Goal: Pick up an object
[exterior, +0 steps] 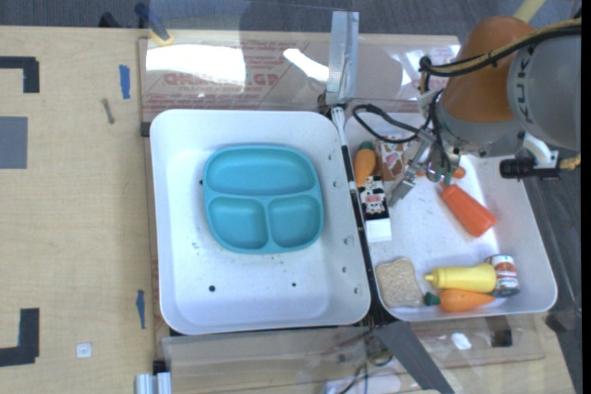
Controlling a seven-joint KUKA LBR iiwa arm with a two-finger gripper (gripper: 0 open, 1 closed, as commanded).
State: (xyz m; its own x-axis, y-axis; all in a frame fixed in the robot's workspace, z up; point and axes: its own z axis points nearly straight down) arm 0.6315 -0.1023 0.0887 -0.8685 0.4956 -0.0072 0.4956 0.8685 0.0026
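Note:
My gripper (416, 177) hangs low over the upper left part of the right bin (526, 226), open, with nothing between its fingers. Just to its left lie a small orange carrot (366, 163) and a small printed box (374, 197) against the bin's left wall. An orange bottle (467, 208) lies to its right. Along the bin's front edge are a yellow bottle (460, 277), another carrot (465, 299), a small can (504, 273) and a slice of bread (399, 281).
The left bin (175, 226) holds a blue divided plate (263, 198). A divider (355, 208) separates the two bins. The grey arm with its orange band (489, 69) and black cables crosses the upper right of the right bin.

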